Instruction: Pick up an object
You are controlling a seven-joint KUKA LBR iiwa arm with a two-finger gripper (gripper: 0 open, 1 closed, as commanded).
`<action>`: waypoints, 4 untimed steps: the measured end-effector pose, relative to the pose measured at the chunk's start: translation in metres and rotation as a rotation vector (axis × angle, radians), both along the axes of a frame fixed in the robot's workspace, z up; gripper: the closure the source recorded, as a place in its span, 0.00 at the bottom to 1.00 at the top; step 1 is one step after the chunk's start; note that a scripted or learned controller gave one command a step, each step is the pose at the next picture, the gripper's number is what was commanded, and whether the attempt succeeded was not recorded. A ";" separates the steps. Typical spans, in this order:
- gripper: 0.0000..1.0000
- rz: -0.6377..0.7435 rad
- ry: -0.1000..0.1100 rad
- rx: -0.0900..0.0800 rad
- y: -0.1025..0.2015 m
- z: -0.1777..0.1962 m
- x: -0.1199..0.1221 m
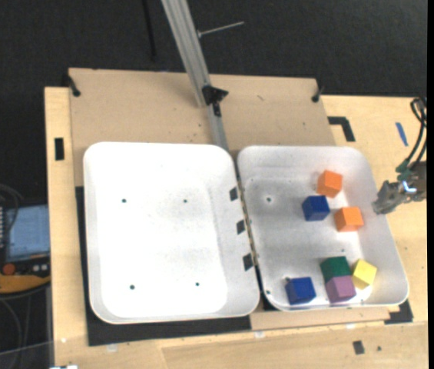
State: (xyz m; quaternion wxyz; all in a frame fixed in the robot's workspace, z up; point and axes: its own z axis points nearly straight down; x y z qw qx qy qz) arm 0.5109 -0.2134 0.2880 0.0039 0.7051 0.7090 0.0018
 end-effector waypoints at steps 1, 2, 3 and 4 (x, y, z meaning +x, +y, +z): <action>1.00 0.001 0.005 0.002 0.045 0.003 0.027; 1.00 0.000 0.009 0.002 0.086 -0.012 0.041; 1.00 0.000 0.006 0.001 0.129 -0.028 0.067; 1.00 0.001 0.006 0.003 0.186 -0.036 0.091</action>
